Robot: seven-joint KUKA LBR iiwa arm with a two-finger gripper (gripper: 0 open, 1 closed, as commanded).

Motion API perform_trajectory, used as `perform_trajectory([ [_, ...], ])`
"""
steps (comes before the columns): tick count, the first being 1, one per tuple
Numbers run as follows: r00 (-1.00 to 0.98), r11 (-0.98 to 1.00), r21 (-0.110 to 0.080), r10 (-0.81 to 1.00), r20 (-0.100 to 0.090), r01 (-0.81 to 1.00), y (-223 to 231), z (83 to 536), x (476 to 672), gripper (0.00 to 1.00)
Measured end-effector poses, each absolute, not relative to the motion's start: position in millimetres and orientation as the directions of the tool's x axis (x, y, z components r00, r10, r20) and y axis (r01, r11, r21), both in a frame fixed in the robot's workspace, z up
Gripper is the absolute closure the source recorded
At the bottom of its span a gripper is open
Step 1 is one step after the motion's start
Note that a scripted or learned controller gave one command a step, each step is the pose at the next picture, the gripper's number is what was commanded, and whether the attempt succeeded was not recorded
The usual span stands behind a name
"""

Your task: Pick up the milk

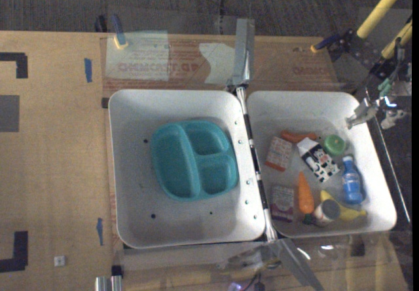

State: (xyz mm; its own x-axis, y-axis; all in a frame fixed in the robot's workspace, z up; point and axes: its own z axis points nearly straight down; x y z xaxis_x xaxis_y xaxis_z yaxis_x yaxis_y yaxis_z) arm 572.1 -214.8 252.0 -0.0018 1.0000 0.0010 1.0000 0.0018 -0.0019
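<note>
- The milk (319, 159) is a small carton with black and white cow spots. It lies on its side in the right bin (262, 113), near the middle and a little toward the far wall.
- Many things lie close to it: a green cup (334, 145) just beside its far end, a blue bottle (351, 181) near its right side, a carrot (305, 194) near its front end, and a reddish packet (279, 153) to its left.
- The gripper (375, 110) is at the far right corner of this bin, above the rim, well apart from the milk. It is small and blurred here, so I cannot tell how it stands, and nothing is seen inside it.
- The left bin (124, 152) has a teal tray (194, 159) with compartments; it plays no part in this task, I think.
- Risk, in my judgement: the carton lies at a slant, so if the gripper comes down without turning to match it, it may close on the corners and the carton may slip out.
- Another risk: the cup and bottle are so near that the gripper may push them or take the wrong thing.
- The carton is flat and low, so a shallow descent may close above it and catch nothing.
</note>
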Motion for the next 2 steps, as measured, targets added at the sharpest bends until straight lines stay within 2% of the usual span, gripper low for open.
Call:
perform_trajectory([
  [1,-0.066,0.066,0.000,0.998,0.000,0.998,-145.6,127.9,553.6,0.00],
  [2,-0.115,0.115,0.018,0.993,-0.009,0.993,-120.2,94.3,553.6,0.00],
])
